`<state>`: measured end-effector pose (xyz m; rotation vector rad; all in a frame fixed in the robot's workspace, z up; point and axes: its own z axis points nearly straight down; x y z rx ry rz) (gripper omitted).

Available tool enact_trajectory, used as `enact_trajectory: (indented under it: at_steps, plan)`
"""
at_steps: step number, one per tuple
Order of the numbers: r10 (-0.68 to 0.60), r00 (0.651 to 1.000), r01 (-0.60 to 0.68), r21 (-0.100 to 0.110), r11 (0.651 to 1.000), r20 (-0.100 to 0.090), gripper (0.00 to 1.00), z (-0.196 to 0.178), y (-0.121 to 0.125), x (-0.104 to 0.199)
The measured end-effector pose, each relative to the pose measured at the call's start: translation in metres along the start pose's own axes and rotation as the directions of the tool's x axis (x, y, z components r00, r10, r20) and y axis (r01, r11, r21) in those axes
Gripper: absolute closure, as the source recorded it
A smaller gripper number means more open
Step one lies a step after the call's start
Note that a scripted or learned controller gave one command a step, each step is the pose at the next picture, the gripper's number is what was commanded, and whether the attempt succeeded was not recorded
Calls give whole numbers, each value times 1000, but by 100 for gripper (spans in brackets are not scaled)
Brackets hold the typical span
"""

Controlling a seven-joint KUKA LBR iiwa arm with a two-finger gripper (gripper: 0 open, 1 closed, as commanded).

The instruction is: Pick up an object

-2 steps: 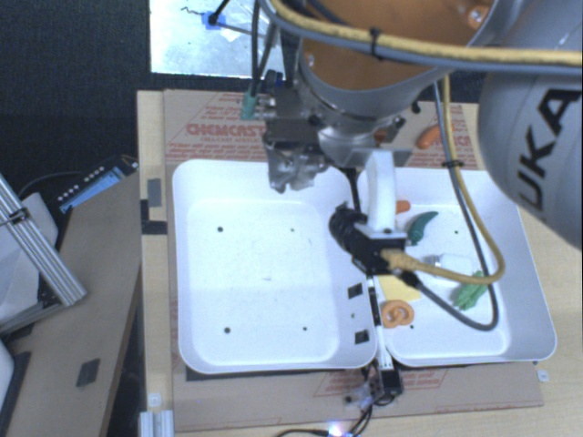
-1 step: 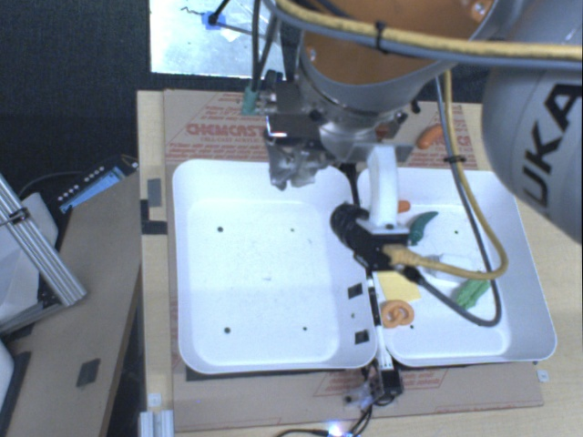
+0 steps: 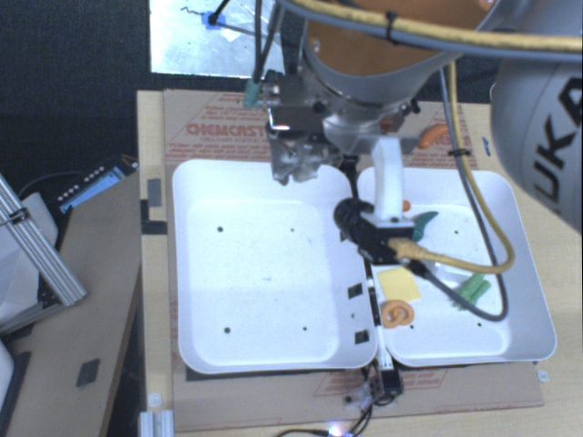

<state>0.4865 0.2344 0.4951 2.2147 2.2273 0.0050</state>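
On my feed the grey arm (image 3: 537,107) runs off the top and right edges. Over the shallow white right-hand bin (image 3: 446,335), its wrist covers the far left corner. A teal piece (image 3: 426,219) near that bin's middle is half hidden, its shape unclear to me. An orange thing (image 3: 435,137) just beyond its far rim is partly covered; I cannot identify it.

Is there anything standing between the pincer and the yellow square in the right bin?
No loose thing does. The pincer hangs over the left bin's far edge; the yellow square lies in the right bin, so only the bins' shared rim lies between them.
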Motion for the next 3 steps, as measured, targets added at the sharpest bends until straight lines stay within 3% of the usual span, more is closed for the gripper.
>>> enact_trajectory:
  at_steps: [2,3]
  plan:
    - [0,1000,0,-2,1000,-1,100,-40,0,0]
    - [10,1000,-10,5,1000,4,100,3,0,-66]
